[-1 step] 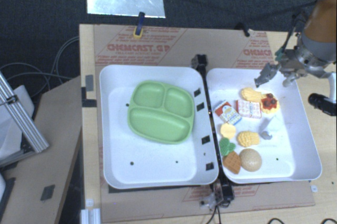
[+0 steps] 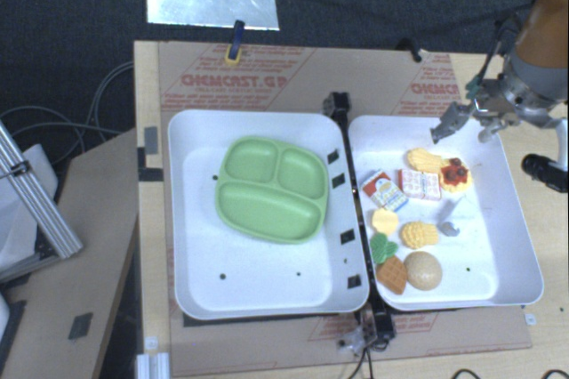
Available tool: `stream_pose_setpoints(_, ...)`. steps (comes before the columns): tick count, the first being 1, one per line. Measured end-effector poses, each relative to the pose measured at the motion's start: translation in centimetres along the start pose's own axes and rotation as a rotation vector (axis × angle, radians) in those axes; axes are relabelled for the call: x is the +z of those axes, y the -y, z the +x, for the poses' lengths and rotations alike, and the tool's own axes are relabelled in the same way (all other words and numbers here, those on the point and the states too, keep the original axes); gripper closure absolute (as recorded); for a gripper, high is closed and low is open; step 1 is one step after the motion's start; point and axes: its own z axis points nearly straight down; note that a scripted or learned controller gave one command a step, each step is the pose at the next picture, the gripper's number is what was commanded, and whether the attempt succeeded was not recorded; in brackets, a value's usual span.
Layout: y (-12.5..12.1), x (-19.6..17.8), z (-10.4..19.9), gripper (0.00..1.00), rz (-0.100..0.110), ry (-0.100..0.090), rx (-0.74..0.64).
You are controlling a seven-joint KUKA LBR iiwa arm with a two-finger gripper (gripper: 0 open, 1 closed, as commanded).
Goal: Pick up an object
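So the gripper [image 2: 468, 124] is hanging over the back edge of the right bin [image 2: 507, 217], fingers spread apart with nothing between them. The toy food sits in a loose pile further forward in that bin; the closest bits are a yellow piece [image 2: 424, 160] and a red-topped piece [image 2: 454, 174], both clear of the fingers. The left bin [image 2: 191, 217] holds a green divided plate [image 2: 272, 189]. Both bins sit on brown cardboard [image 2: 267, 75], and there's dark carpet [image 2: 71, 4] behind.
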Motion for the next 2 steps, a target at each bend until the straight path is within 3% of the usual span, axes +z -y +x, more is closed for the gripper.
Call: stream_pose_setpoints(2,-1.0,10.6,0.1,0.0,0.002,0.0,0.001)
